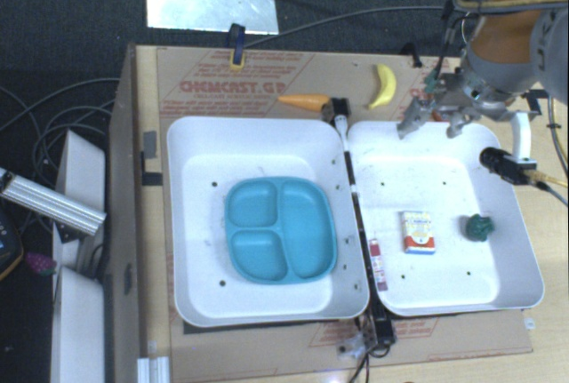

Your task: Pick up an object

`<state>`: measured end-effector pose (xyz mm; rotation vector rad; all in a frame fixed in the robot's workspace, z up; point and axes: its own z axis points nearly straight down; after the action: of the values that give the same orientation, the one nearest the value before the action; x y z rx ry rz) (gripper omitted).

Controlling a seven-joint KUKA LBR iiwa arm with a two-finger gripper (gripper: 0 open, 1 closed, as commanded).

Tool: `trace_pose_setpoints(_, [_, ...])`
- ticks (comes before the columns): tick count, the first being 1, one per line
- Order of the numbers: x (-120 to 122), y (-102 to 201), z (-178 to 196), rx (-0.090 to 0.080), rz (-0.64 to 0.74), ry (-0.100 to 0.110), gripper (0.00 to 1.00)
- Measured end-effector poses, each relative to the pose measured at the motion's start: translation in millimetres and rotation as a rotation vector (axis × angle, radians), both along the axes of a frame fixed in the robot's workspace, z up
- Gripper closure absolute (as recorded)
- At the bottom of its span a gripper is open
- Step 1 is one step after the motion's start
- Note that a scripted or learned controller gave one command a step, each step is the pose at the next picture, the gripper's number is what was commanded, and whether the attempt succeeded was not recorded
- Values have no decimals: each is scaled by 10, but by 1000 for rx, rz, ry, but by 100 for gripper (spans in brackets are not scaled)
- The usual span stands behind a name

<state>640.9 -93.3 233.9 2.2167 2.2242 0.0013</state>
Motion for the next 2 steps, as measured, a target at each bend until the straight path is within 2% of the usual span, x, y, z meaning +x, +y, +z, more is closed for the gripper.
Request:
trace_pose_setpoints(1, [-730, -291, -793, 0, -3, 4, 0])
trace_pose_setpoints(2, [-1005, -221, -1497, 0, -2, 0, 0])
